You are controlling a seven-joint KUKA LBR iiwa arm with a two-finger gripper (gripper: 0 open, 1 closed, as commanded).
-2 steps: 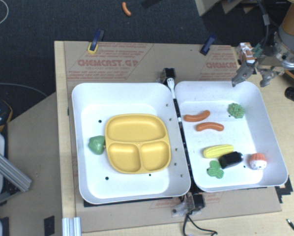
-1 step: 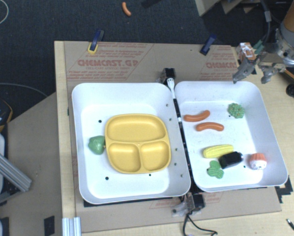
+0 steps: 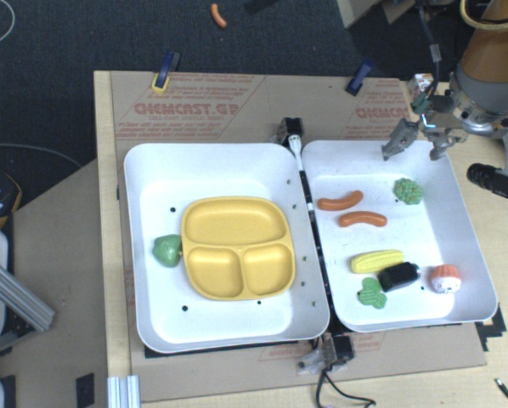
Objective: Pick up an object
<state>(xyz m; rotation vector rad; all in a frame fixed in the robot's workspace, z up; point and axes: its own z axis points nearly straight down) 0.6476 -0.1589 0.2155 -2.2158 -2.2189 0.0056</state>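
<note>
Objects all sit in the right bin (image 3: 471, 253): two sausages side by side near its middle, upper one (image 3: 340, 201) tilted, lower one (image 3: 363, 220) roughly level. Broccoli floret (image 3: 408, 191) toward the far right side. Corn cob (image 3: 376, 261) lies just above a black block (image 3: 397, 275), which touches a small green piece (image 3: 372, 294) at its left end. Orange-and-white sushi piece (image 3: 444, 279) near the right wall, apart from the rest.

Gripper (image 3: 419, 143) hangs over the far edge of the right bin, fingers (image 3: 397, 140) spread apart, nothing between them. It is well apart from every item; broccoli floret is the closest.

Left bin (image 3: 143, 194) holds a yellow divided tray (image 3: 237, 246) in the middle, with a green round item (image 3: 167, 250) touching the tray's left rim.

Both bins rest on a cardboard sheet (image 3: 220, 100) clamped at the far edge. One small orange item (image 3: 217, 14) lies on the dark floor beyond the bench.
</note>
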